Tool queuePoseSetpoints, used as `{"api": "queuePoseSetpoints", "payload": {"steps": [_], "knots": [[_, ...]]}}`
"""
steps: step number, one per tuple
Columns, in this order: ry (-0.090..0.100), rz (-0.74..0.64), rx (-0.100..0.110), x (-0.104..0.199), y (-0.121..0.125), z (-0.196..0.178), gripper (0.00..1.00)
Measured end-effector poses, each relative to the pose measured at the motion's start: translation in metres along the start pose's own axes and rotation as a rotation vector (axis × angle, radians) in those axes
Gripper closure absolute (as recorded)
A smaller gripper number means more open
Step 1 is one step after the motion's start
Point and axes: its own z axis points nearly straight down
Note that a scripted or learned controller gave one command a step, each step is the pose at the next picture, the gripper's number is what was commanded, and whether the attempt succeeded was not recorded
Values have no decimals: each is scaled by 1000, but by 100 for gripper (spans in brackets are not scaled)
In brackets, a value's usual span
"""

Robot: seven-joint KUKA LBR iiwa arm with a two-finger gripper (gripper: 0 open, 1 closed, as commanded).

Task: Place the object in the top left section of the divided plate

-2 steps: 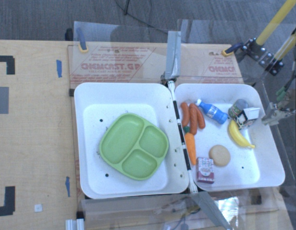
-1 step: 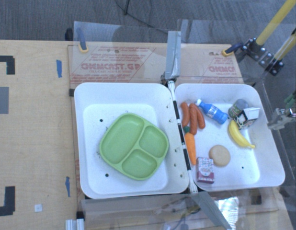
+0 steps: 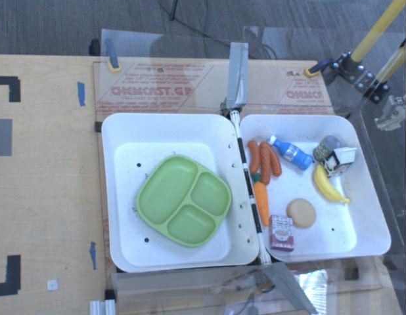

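A light green divided plate (image 3: 183,201) lies in the left bin (image 3: 119,176), turned at an angle. It has three sections: a large one (image 3: 165,188) toward the upper left, a smaller one (image 3: 211,194) to the right and one (image 3: 190,226) at the bottom. All three sections show bare green. The loose objects lie in the right bin (image 3: 368,228): sausages (image 3: 265,159), a carrot (image 3: 261,202), a blue bottle (image 3: 290,152), a banana (image 3: 329,185), a tan round piece (image 3: 301,212), a red carton (image 3: 282,233) and a dark can (image 3: 325,149) next to a small white box (image 3: 342,157).
A grey divider post (image 3: 238,77) rises at the back between the bins. Yellow bars with black clamps (image 3: 358,71) stand at the upper right. Cardboard backing (image 3: 157,87) lines the far side, and the wooden bench (image 3: 45,195) spreads out to the left.
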Motion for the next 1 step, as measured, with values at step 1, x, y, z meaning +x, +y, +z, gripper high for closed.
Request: {"api": "queuePoseSetpoints", "payload": {"steps": [1], "knots": [[2,-138,2,67,-43,94,100]]}}
